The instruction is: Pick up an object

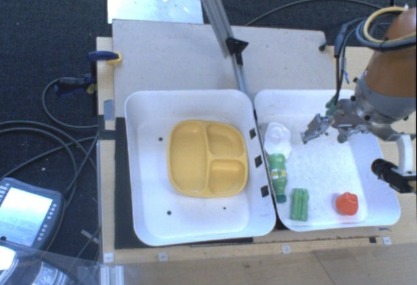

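The right bin (pixel 384 215) holds three things. A bottle with a white top and green body (pixel 277 163) lies along its left wall. Near the front lie a small green ridged piece (pixel 299 204) and a red-orange fruit-like object (pixel 347 203). My gripper (pixel 328 132) hangs over the upper middle of this bin, right of the bottle's white top and above the white floor. It stands open, and nothing shows between its fingers.
The left bin (pixel 143 212) holds a yellow divided plate (pixel 208 158). A slanted grey pole (pixel 215 6) crosses the back board down to the bins' shared wall. Cables and a pendant lie on the floor at left. Bare bin floor stretches below the gripper.
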`<state>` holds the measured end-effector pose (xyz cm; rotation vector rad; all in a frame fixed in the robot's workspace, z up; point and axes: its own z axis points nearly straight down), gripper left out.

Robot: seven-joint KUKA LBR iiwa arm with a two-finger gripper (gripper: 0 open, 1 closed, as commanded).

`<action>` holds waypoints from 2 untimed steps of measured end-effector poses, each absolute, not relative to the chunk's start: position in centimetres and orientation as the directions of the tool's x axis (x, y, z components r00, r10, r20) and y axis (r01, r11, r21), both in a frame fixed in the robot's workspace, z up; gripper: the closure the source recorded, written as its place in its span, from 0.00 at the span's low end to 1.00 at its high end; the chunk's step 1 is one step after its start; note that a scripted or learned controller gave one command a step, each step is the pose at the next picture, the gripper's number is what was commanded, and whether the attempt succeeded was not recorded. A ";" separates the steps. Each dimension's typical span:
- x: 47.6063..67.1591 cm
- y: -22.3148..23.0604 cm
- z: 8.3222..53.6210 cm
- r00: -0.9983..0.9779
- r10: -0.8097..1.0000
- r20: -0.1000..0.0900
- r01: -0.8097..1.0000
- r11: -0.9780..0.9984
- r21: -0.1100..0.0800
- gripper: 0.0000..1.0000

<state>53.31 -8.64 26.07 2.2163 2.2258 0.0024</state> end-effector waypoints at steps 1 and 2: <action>53.3 -8.6 26.1 -0.002 1.000 0.001 1.000 0.002 0.002 0.00; 53.9 -9.3 21.4 0.000 1.000 0.000 1.000 0.000 -0.003 0.00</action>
